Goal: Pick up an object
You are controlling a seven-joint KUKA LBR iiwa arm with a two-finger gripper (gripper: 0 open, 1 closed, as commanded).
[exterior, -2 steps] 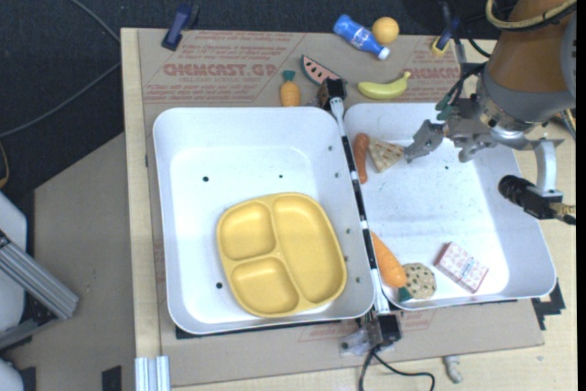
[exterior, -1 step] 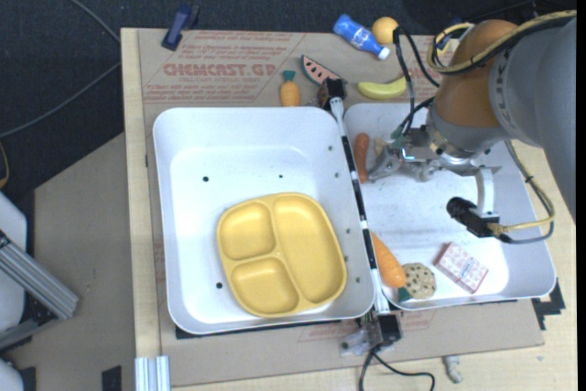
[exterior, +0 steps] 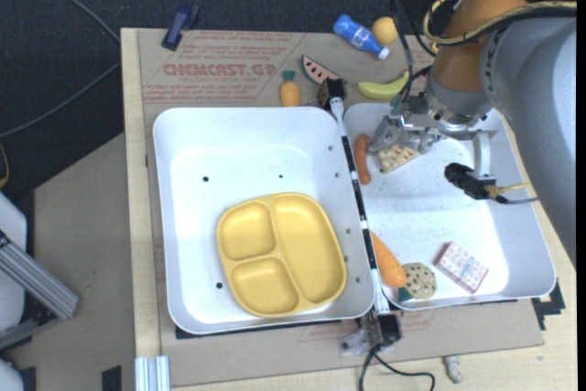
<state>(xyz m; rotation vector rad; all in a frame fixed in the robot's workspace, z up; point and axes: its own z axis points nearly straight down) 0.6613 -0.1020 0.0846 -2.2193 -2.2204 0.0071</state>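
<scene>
My gripper (exterior: 403,135) is low over the far left part of the right bin (exterior: 513,233). Just below it in the view lies a tan waffle-like cracker (exterior: 394,159), and I cannot tell if the two touch. A red sausage (exterior: 363,157) lies along the bin's left wall. At the near left corner are an orange carrot (exterior: 388,262) and a speckled cookie (exterior: 418,279). A pink box (exterior: 461,266) lies to their right.
The left bin (exterior: 183,151) holds a yellow divided plate (exterior: 279,252). On the bench behind the bins lie a banana (exterior: 383,88), a blue bottle (exterior: 359,36), a lemon (exterior: 385,30), a watermelon slice (exterior: 316,69), a small orange toy (exterior: 290,92) and a blue clip (exterior: 178,27).
</scene>
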